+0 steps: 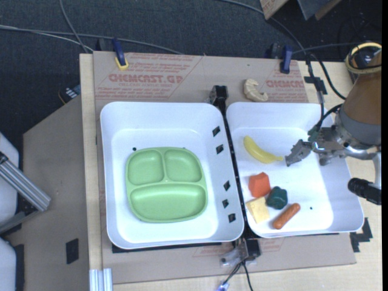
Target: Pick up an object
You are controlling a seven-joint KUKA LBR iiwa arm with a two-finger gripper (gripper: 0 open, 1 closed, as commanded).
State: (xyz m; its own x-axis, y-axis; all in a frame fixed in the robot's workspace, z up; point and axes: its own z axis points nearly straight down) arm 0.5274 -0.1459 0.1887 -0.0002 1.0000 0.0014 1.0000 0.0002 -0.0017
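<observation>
Banana [260,151]: one, in right bin [315,117], upper left | below banana: one orange block [259,183], one teal lump [277,197], one yellow block [257,210], one sausage [286,216] | gripper [295,154] just right of banana, fingers state cannot tell | left bin [115,126]: one green tray [166,184]

gripper [295,154] near banana [259,151] | right bin [315,111] | green tray [166,183] left bin [112,162]

Bench [151,77] bearing two white bins [109,162]
</observation>
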